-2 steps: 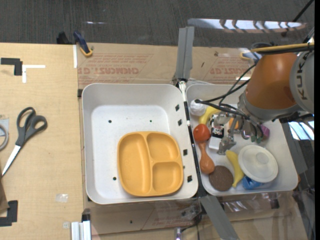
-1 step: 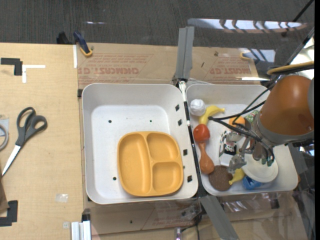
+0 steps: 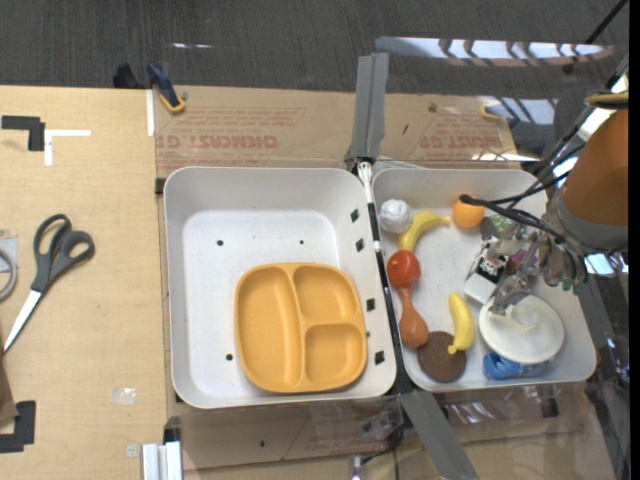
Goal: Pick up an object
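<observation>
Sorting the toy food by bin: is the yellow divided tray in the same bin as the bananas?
No, the yellow divided tray lies in the left bin; both bananas are in the right bin.

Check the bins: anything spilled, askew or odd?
Nothing stands out. The yellow tray lies flat in the left bin. The toys, including two bananas, are crowded in the right bin, none over its rim. The gripper hangs over them. Scissors lie on the bench.

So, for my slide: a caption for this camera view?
Claw low over a white dish in the right bin; yellow tray left.
</observation>
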